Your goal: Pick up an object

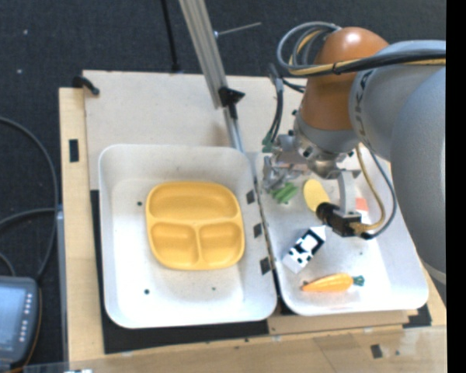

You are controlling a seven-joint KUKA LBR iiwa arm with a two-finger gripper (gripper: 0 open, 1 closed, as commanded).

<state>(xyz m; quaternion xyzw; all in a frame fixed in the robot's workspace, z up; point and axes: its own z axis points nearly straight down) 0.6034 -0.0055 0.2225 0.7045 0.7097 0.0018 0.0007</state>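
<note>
My gripper (278, 179) hangs low over the far left part of the right bin (396, 282), under the orange wrist. A small green object (285, 193) lies right at its fingertips, touching or just below them. A yellow banana-like piece (316, 193) lies just to the right of it. A black and white patterned block (304, 249) sits in the middle of that bin, and an orange carrot (327, 284) with a green tip lies near its front edge.
The left bin (116, 231) holds a yellow divided plate (194, 224). A slanted metal pole (206, 49) rises behind the bins. A black cable and fitting (343, 222) dangles from the arm over the right bin.
</note>
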